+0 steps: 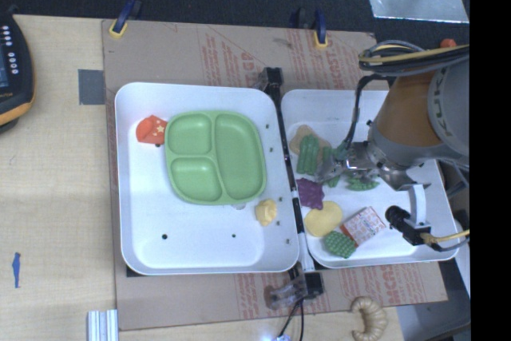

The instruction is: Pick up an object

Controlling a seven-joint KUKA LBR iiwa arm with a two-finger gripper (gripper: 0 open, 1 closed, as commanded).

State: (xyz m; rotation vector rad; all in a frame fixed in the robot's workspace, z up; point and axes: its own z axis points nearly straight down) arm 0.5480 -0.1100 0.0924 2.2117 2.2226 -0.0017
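Tan curl [369, 318] lies on the bench at the near edge, outside the bins, with a black clamp [291, 293] just left of it at the seam between them.

In the right bin [399, 253] the objects crowd the left half. A green block [340, 244] sits near the front wall, touching a red-and-white box [364, 224]. A yellow lump [322, 218] lies just beside them, and a purple piece [309, 192] lies behind it, close to the left wall. Farther back is a ribbed green toy [310, 156], long and dull green, lying lengthwise along that wall.

The gripper [339, 164] is low, just right of the green toy and next to a leafy green piece [361, 183]. Whether it is released, clenched or grasping anything cannot be told. The arm [415, 116] covers the bin's right half.

The left bin [200, 251] holds a green divided plate [215, 156]. A red toy [151, 129] touches the plate's left rim, and a small yellow bit [266, 211] lies by the right wall. Its front half is bare floor; in the right bin, bare floor shows along the back wall.
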